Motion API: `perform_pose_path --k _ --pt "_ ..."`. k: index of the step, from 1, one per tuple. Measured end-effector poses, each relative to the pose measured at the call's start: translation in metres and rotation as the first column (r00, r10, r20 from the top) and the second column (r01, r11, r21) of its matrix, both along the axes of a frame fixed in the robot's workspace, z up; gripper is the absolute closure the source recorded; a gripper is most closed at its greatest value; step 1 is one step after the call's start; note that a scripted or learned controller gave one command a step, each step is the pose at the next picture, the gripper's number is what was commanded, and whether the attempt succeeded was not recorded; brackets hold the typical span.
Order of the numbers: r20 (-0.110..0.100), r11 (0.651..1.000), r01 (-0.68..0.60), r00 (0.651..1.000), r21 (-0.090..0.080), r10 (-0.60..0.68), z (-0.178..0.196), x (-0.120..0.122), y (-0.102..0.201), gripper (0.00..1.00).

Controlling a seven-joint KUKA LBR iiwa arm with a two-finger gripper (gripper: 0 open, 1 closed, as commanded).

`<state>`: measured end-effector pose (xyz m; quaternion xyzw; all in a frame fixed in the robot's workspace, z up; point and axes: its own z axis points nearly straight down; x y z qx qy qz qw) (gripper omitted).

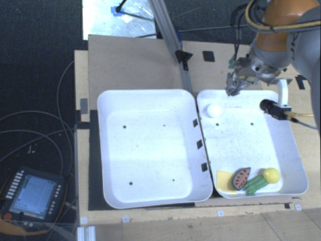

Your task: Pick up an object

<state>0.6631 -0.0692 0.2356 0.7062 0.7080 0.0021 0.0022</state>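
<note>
Small white ball in right bin: probably light, smooth, prone to rolling; grip across middle. Gripper just above-right; jaw state unclear.

Brown bench bears 2 white bins side by side.

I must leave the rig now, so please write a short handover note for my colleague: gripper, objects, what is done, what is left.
Gripper: above the far edge of the right bin, holding nothing that can be seen; finger state is unclear.
Objects, all in the right bin: white ball at the far left corner, close to the gripper; watermelon slice, green vegetable, yellow lemon and a yellow piece along the near edge.
Done: nothing is picked yet.
Left: grasp and lift one object; the white ball looks nearest.
</note>
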Motion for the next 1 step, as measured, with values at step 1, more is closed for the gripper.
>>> perform_pose_path --k 1 --pt "-0.014 1.0 0.006 1.0 0.0 -0.006 -0.1311 0.0084 -0.0683 1.0"
